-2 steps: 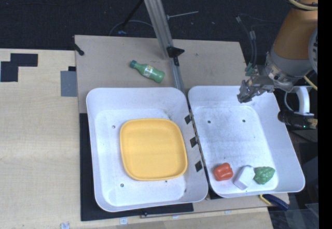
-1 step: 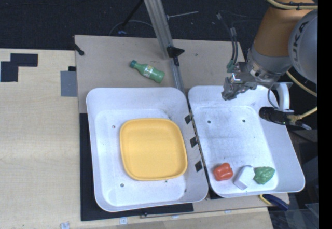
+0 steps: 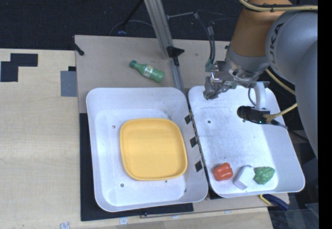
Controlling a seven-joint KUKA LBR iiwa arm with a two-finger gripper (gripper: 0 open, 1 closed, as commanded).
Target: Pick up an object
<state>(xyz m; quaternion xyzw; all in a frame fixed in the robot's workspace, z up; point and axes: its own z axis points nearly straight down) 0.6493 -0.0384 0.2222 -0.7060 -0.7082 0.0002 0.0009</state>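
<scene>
Overhead, we see the gripper (image 3: 210,92) at the far rim of the right bin (image 3: 233,134); whether it is released or clenched we cannot tell. Along that bin's near edge sit a red pepper (image 3: 223,171), a white block (image 3: 242,176) and a green piece (image 3: 263,174). A yellow plate (image 3: 153,148) lies in the left bin (image 3: 101,119). A green bottle (image 3: 147,71) lies on the bench (image 3: 104,62) beyond.

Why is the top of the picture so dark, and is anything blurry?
In the camera view, the floor beyond the bench is black and dimly lit, while the white bins are bright and a bit washed out; the yellow plate looks sharp, but the small end effector is fuzzy, so its fingers are hard to make out.
</scene>
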